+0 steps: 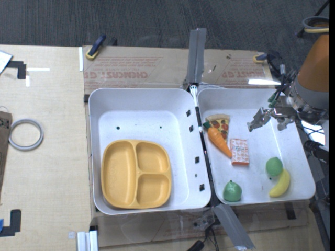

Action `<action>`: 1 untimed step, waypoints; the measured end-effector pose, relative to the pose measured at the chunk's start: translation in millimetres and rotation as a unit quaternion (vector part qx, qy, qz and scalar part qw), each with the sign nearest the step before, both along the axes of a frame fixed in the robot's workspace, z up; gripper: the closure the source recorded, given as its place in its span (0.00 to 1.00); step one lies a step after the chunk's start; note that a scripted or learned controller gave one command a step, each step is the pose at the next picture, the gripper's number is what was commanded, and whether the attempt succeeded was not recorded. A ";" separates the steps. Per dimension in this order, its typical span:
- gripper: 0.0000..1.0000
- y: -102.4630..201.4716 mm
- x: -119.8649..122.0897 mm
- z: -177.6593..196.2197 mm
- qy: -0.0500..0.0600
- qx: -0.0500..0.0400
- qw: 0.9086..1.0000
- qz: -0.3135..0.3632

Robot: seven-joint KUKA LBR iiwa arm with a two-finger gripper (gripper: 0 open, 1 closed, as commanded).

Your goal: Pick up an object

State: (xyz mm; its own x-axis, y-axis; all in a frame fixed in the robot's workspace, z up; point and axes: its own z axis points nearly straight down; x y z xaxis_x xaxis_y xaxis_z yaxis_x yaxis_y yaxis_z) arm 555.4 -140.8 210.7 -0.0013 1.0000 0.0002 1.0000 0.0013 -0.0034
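The grey two-finger gripper (260, 120) hangs over the upper part of the right white bin (309, 192), its fingers parted a little with nothing between them. Below it, well apart, lie the toys. An orange plastic carrot (219, 140) rests against a pizza slice with red dots (220, 123). Just beside the carrot is a small red-and-white carton (239, 152) whose print is too small to read. Nearer the front lie two green round fruits (232, 191) (274, 166) and a yellow banana (280, 184). The left white bin (99, 140) holds a yellow three-compartment plate (137, 173). The cardboard behind (141, 73) bears red lettering I cannot read. The arm's orange band (318, 67) is at the right edge.
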 end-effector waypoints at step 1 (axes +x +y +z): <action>0.00 33.3 -37.4 -105.6 0.000 0.000 1.000 -0.007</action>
State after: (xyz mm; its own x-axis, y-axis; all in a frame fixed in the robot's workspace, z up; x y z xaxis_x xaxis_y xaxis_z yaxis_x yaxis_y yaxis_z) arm 518.0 -107.6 105.1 0.0120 0.9999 0.0004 0.9999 -0.0120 -0.0038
